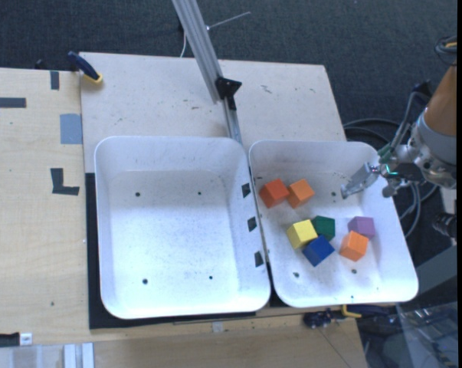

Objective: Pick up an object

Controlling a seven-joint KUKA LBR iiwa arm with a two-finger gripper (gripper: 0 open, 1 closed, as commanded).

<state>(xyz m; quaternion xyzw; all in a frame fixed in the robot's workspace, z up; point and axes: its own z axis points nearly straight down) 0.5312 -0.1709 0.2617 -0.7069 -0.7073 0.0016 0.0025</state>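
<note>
1. I can read no text, label, brand or number anywhere.
2. The coloured blocks [316, 225] in the right bin [391, 282] have plain faces.
3. The dark tape pieces [60, 179] on the bench [31, 244] form no letters.

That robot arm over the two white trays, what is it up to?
It is meant to pick up one object. Its tool hangs over the right bin, near the far right corner, with nothing seen in its grip. Seven small blocks lie in that bin, among them an orange block and a purple block. None has been lifted.
</note>
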